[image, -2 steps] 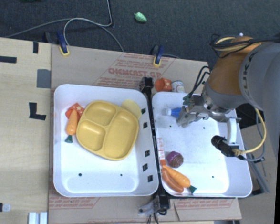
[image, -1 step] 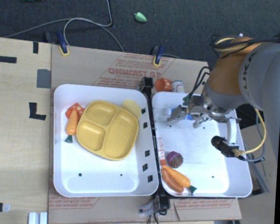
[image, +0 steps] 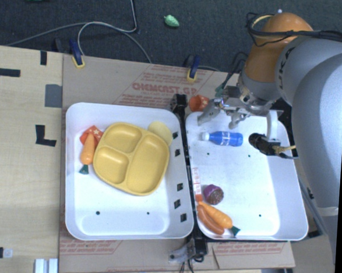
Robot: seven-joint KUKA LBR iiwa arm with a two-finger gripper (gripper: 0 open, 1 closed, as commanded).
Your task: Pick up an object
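In the right bin (image: 272, 187) a small blue bottle (image: 224, 138) with a white cap lies on its side near the far wall. My gripper (image: 222, 117) hangs just above and behind the bottle, open, its fingers (image: 209, 113) spread apart with nothing between them. A purple round object (image: 213, 194) and an orange carrot (image: 217, 215) rest near the bin's front left corner. A red-orange round item (image: 198, 101) sits at the far left corner, beside the gripper.
The left bin (image: 84, 214) holds a yellow divided plate (image: 131, 158), a small carrot (image: 87, 150), a red toy (image: 92, 134) and a pale yellow piece (image: 160, 130). A black part (image: 264, 143) of the arm overhangs the right bin's far right side.
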